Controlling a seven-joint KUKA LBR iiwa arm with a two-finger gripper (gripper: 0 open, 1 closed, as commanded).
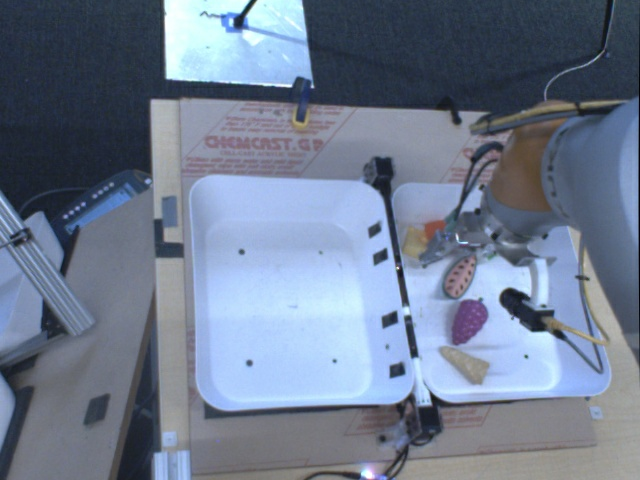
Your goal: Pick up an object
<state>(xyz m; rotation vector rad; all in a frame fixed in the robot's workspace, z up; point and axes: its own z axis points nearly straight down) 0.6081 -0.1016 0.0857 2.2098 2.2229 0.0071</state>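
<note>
The right bin (570,363) holds several small objects. A yellow piece (413,241) and an orange piece (433,229) lie near its upper left corner. A pink oval slice with dark seeds (460,276) sits just below them, then a purple bumpy fruit (470,320) and a tan wedge (466,364) toward the front. My gripper (447,247) is low in this bin, right above the pink slice and beside the yellow and orange pieces. Nothing is visibly held in it.
The left bin (215,268) stands beside the right one, split from it by a rim with black clips (398,286). A black fitting with a yellow cable (530,313) hangs from the arm over the right bin. Grey gear stands off the bench at the left.
</note>
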